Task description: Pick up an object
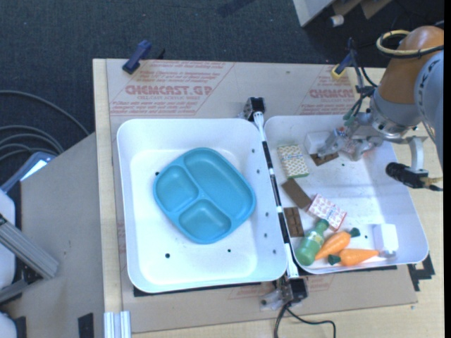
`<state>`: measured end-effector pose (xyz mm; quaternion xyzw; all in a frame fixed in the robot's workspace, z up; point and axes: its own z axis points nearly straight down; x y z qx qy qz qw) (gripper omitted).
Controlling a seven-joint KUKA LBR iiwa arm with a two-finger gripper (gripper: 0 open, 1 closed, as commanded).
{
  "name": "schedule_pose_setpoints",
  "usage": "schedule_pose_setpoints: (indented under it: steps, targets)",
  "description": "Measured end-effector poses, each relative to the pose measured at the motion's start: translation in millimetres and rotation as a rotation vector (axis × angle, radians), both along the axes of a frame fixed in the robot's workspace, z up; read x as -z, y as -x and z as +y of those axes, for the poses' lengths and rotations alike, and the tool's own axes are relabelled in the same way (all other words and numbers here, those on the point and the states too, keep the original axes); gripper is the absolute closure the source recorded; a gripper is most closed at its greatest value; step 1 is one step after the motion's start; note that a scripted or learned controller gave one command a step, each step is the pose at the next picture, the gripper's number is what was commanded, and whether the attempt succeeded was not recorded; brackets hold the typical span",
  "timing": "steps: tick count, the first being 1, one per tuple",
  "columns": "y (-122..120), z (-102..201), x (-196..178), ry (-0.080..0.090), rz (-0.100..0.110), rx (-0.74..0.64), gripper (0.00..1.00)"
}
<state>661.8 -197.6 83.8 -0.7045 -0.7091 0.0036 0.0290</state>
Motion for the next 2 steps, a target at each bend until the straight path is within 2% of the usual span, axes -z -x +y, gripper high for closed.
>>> schedule_pose_setpoints:
  steps: [1,2]
  targets:
    - [-0.8,-9.1,1.2,-0.013,0.006,-0.001,0.0]
    - [-0.4,-11.2,2.0,-0.006,0.004,-0.002,0.0]
